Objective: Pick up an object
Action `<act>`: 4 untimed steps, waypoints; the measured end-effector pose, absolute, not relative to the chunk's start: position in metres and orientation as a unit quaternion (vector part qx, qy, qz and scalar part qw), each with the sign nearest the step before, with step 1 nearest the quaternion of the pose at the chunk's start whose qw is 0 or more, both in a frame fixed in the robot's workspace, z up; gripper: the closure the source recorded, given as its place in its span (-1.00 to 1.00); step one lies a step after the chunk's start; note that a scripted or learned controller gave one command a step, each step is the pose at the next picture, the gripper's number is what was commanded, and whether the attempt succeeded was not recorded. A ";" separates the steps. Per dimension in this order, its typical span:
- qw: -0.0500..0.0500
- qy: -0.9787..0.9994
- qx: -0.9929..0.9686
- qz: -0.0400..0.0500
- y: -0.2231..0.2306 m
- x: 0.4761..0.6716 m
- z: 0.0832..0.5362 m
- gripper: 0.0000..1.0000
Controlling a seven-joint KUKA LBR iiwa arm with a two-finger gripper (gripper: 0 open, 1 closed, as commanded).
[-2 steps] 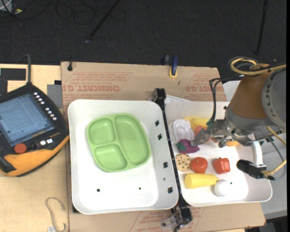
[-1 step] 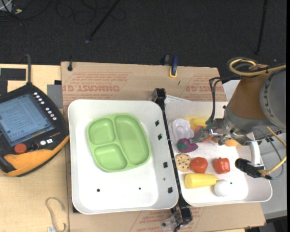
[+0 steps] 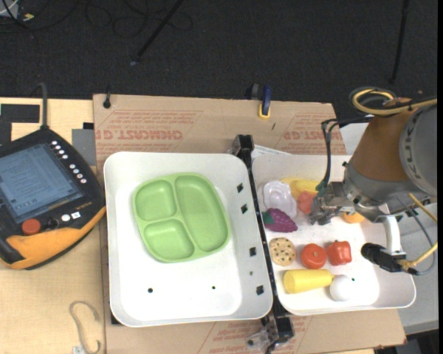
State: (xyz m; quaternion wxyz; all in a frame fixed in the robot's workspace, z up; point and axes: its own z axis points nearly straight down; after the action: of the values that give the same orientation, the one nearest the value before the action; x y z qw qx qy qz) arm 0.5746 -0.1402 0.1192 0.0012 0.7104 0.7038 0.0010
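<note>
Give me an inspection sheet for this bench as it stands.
Surface: two white bins side by side, left bin, right bin, on cardboard.
Job's things: in the right bin, grapes, cookie, tomato, red pepper, yellow piece, white ball.
Clutter: green divided plate in the left bin.
Claw: claw low over the right bin's back; grip unclear.
Cables: yellow loop on the arm; black cables on the floor.
Surroundings: pendant at left.

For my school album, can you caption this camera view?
Robot gripper dips into the right bin of toy food while the green divided plate waits in the left bin.
</note>
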 end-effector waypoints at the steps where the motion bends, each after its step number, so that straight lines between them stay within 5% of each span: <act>1: 0.000 0.707 0.707 0.000 -0.141 0.575 0.182 1.00; 2: 0.000 0.707 0.707 0.000 -0.143 0.575 0.230 1.00; 4: -0.001 0.708 0.706 0.000 -0.033 0.591 0.233 1.00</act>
State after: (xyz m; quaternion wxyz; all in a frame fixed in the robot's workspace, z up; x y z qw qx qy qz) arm 0.5908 -0.0331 0.2334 -0.0013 0.7060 0.7082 -0.0005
